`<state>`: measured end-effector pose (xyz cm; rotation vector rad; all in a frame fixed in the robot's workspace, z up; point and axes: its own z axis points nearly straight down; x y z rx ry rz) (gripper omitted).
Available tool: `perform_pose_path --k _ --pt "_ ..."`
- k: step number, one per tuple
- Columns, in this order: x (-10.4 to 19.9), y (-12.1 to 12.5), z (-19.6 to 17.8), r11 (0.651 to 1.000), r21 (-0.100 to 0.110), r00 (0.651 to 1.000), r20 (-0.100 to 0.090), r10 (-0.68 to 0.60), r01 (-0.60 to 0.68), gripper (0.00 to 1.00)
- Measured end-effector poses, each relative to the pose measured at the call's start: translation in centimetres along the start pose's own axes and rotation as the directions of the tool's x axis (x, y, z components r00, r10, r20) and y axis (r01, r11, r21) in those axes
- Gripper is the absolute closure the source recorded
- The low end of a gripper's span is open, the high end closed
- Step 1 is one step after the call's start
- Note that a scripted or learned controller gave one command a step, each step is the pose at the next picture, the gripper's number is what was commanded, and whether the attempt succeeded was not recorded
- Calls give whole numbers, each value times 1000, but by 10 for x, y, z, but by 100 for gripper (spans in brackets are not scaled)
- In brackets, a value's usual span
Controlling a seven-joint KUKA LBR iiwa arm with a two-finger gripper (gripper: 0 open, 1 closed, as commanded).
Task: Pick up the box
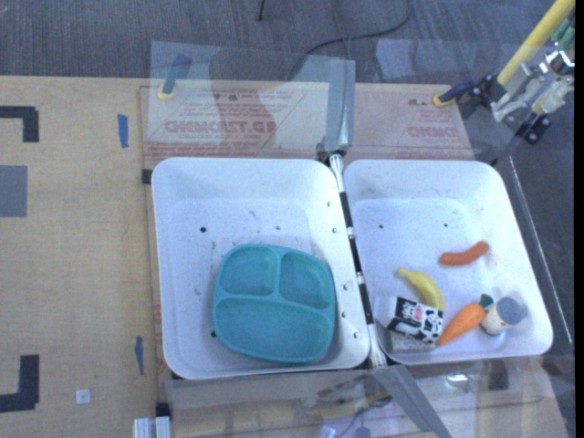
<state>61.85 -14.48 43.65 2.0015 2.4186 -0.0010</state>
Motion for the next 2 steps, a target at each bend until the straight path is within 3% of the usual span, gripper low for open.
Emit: perform_pose_path --k 1,2 --pt "-10 45 146 952 2 952 -1 305 -305 0" --pt "-3 49 0 856 -1 856 0 518 -518 0"
